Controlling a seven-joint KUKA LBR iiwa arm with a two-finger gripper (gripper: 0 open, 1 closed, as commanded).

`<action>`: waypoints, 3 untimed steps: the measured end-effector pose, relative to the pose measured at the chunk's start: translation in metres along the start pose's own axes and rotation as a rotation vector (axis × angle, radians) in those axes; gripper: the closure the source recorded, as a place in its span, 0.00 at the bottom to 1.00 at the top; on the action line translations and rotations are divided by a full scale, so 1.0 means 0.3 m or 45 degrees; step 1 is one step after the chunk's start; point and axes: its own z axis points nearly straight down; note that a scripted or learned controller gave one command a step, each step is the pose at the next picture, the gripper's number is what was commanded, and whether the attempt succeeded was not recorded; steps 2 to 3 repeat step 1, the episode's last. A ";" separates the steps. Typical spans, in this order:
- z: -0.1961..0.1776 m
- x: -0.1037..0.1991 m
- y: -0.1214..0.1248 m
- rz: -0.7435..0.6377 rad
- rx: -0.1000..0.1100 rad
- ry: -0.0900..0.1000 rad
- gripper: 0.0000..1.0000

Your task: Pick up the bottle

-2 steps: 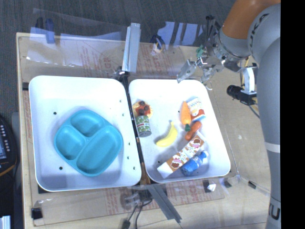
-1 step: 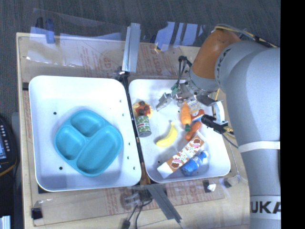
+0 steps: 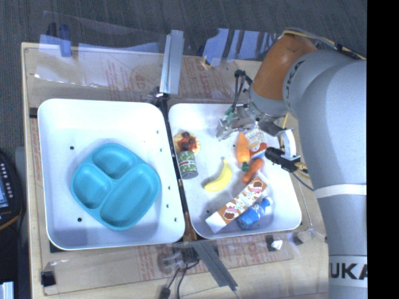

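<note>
A small bottle with a green label and a dark reddish top lies along the left wall of the right bin. My gripper hangs low over that bin's back part, to the right of the bottle and behind it, and apart from it. I see nothing held in the gripper. The grey arm with its orange band reaches in from the right and hides the bin's back right corner.
A yellow banana, an orange carrot, a printed carton and a blue packet lie in the right bin, right of the bottle. A blue divided plate sits in the left bin.
</note>
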 end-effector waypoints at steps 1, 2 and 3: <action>-0.312 0.311 0.074 0.005 -0.004 -0.001 1.00; -0.312 0.311 0.074 0.005 -0.004 -0.001 1.00; -0.312 0.311 0.074 0.005 -0.004 -0.001 1.00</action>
